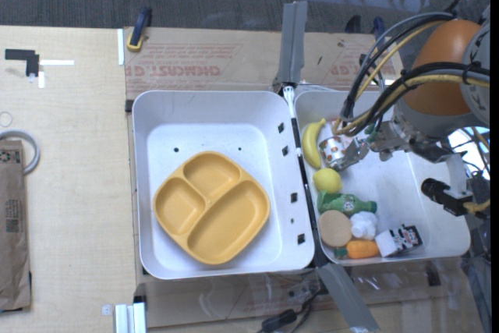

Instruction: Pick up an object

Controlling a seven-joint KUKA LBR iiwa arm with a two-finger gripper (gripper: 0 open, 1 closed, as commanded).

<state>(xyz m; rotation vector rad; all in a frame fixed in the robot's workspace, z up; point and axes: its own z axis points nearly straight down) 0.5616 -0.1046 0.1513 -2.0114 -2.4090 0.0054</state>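
The right bin point(390, 183) holds several small items along its left and front sides. A yellow banana point(312, 143) lies by the left wall, with a yellow lemon point(327, 181) just below it. Further forward are a green toy point(348, 204), a round tan disc point(336, 228), a white lump point(363, 225), an orange carrot point(361, 249) and a black-and-white block point(399, 239). My gripper point(337, 152) hangs low over the bin's left part, right beside the banana and just above the lemon. Nothing shows in its grasp.
The left bin point(156, 168) bears a yellow divided plate point(211, 207). A grey divider point(293, 43) stands behind the seam between the bins. Cables and the orange wrist band point(444, 66) loom over the right bin's back. A brown bag point(12, 207) lies on the bench at far left.
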